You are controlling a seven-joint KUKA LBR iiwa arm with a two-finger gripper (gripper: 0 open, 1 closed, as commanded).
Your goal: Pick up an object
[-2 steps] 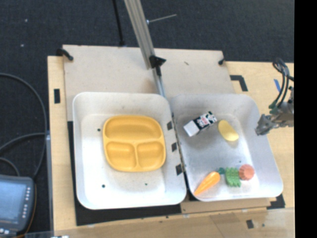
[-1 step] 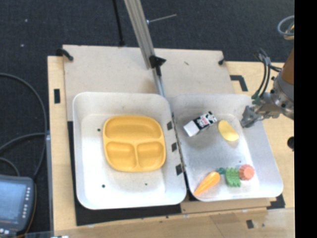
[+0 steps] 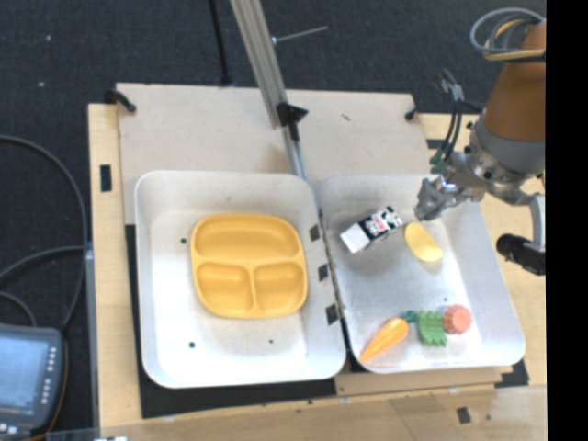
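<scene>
1. Two white bins are sitting side by side on the bench; I am hanging over the far edge of the right bin (image 3: pixel 478 274) with my gripper (image 3: pixel 430 200).
2. My fingers are holding nothing; how wide they are standing I cannot tell.
3. A small black-and-white carton (image 3: pixel 371 229) is lying just beside me, a yellow piece (image 3: pixel 424 243) next to it.
4. A toy carrot (image 3: pixel 385 338) is lying along the near edge.
5. A yellow divided plate (image 3: pixel 248 265) is resting mid left bin (image 3: pixel 156 338).

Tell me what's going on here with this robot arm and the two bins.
The grey and orange robot arm has reached over the right white bin, with its tool above the bin's upper part, near a small black-and-white carton and a yellow oval piece. The tool holds nothing. A yellow divided plate lies in the left white bin.
</scene>
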